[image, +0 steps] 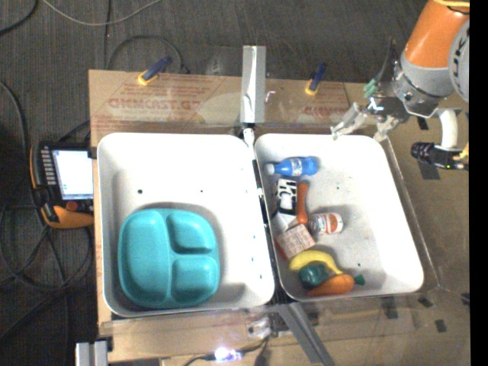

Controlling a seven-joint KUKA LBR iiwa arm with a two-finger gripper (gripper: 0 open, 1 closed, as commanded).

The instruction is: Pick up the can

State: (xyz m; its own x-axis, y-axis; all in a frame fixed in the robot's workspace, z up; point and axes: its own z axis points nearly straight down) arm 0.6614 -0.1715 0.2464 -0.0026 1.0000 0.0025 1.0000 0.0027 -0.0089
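Note:
The can [328, 223] is small, white with a red label, and lies on its side in the middle of the right bin [396, 227]. It rests just right of a brown sausage-shaped toy [303, 202]. My gripper [358, 126] hangs over the back rim of the right bin, well behind the can and slightly to its right. Its fingers [341, 126] are spread open with nothing between them.
The right bin also holds a blue bottle [293, 166], a black-and-white item [285, 194], a reddish packet [294, 240], a banana [314, 261] and a carrot [334, 284]. A teal divided plate [169, 258] sits in the left bin [152, 166].

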